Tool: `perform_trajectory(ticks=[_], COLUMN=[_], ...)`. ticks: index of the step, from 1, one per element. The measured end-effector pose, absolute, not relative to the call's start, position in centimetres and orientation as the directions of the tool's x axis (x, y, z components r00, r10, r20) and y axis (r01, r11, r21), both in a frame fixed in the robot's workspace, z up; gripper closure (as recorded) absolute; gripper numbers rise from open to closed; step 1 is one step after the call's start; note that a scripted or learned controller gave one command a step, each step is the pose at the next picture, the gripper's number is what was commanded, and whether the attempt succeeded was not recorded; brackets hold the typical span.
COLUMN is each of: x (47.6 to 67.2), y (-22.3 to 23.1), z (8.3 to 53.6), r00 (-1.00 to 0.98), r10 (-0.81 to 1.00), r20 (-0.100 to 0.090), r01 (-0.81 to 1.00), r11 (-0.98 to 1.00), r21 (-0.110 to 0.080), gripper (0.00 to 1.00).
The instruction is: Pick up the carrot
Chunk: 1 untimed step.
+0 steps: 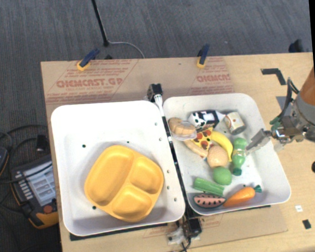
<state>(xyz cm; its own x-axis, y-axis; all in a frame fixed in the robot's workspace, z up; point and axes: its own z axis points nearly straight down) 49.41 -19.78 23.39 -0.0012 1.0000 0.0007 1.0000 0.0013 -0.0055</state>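
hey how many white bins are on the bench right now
2. The left bin holds a yellow divided tray. The right bin holds the toy food, including the carrot near its front edge.

I count two white bins [67, 158] side by side. The left holds one yellow divided tray [124, 181]. In the right I see one carrot [240, 196], one watermelon slice [209, 201], one banana [223, 141], one pizza slice [202, 139] and one green ball [222, 175]. Two clamps [88, 58] grip the far edge.
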Motion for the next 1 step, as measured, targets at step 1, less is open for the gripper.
perform_trajectory(ticks=[1], x=[48.31], y=[-22.34], z=[14.99], r00=[-0.214], r10=[0.977], r20=[0.003], r01=[0.977], r11=[0.214], r21=[-0.005], gripper=[0.0])
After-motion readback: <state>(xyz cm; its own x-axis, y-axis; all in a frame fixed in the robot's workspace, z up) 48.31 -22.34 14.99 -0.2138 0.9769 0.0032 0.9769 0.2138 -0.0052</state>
